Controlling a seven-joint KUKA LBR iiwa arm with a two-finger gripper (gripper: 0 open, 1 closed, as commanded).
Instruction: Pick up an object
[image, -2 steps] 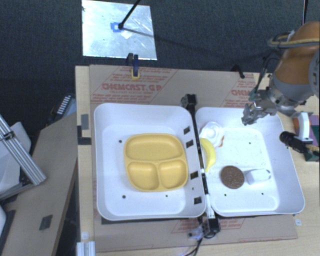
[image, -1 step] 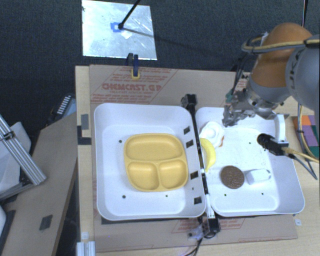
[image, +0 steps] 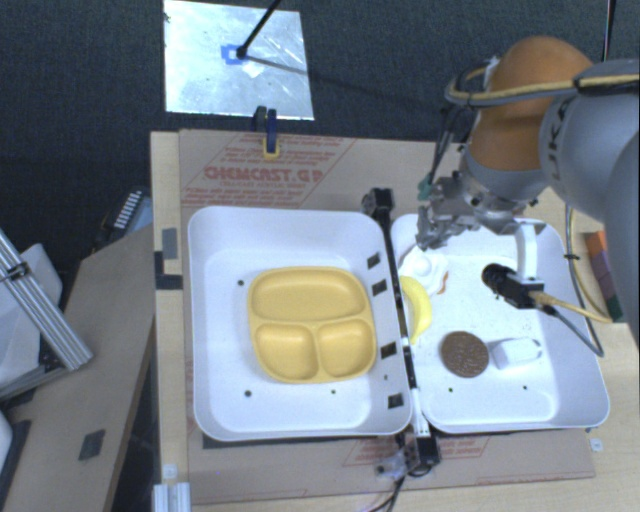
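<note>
Several small things lie in the right bin (image: 570, 395); the brown disc (image: 465, 354) looks stiff and light, best pinched across its rim. The tool (image: 432, 236) hovers above the banana (image: 418, 303); whether it is spread I cannot tell

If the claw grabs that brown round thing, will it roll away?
Probably not while the brown disc lies flat in the right bin. It looks thin and low, so fingers may struggle to get under it. Tipped on edge, its round shape could likely roll.
</note>
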